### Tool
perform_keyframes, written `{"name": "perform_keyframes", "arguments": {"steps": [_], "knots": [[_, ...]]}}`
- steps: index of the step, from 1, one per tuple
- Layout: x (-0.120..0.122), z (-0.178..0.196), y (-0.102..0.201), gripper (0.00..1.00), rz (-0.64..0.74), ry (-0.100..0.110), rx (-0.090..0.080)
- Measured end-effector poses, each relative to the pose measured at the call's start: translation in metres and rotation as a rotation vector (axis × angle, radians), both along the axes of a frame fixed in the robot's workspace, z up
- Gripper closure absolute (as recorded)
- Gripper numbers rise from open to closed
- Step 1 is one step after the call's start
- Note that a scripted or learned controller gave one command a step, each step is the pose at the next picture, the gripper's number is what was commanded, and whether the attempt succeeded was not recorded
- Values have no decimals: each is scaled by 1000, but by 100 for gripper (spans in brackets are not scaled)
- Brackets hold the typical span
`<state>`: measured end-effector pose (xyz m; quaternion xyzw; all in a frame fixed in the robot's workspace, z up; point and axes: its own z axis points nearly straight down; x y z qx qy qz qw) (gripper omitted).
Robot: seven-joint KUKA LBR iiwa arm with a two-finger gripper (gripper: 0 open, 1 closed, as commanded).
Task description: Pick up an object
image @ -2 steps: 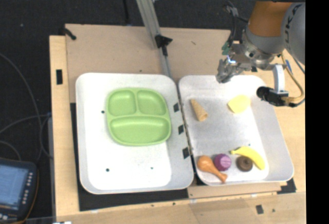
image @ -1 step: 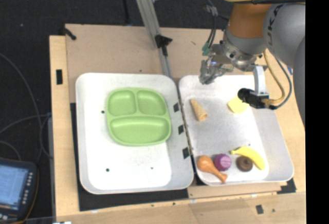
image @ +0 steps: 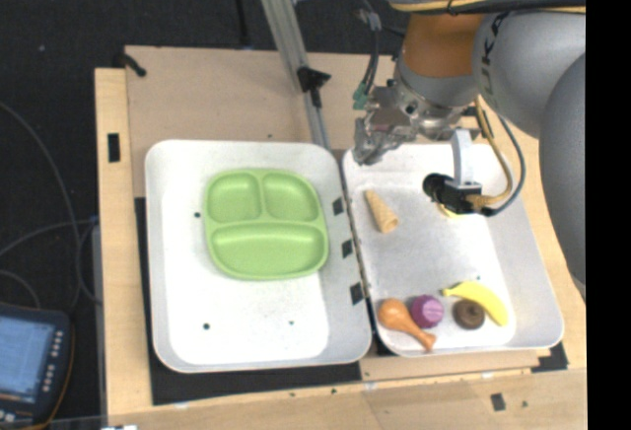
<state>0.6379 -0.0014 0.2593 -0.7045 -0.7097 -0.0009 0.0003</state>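
The right bin [image: 513, 250] holds five small toy pieces. A tan ice-cream cone [image: 382, 210] lies on its side in the upper left part, its wide mouth toward the near edge and its tip pointing up toward the far rim, just beside the wall shared with the other bin. Along the near edge sit four more pieces in a loose row: an orange pear-shaped piece [image: 403, 319] with a thin stem pointing right, a round purple piece [image: 427, 310] touching it, a dark brown doughnut [image: 469, 315], and a yellow banana [image: 485, 300] curving behind and to the right of the doughnut.

The left bin [image: 177, 320] carries a light green divided plate [image: 266, 225] with three compartments, set toward its far half; the near half of that bin is bare white floor.

The gripper [image: 373, 144] hangs over the far left corner of the right bin, above the cone's tip and apart from it. Whether its fingers are apart or together I cannot tell; nothing shows between them. The grey arm [image: 537, 43] with its orange band covers the far right of the bin. The middle of the right bin, between cone and near row, is open floor
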Motion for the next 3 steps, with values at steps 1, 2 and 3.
{"name": "perform_keyframes", "arguments": {"steps": [1,2,3], "knots": [[-14,-18,44,100,-1,2,-1],[-32,-26,87,100,0,2,-1],[-31,-26,84,0,-6,0,-1]]}}
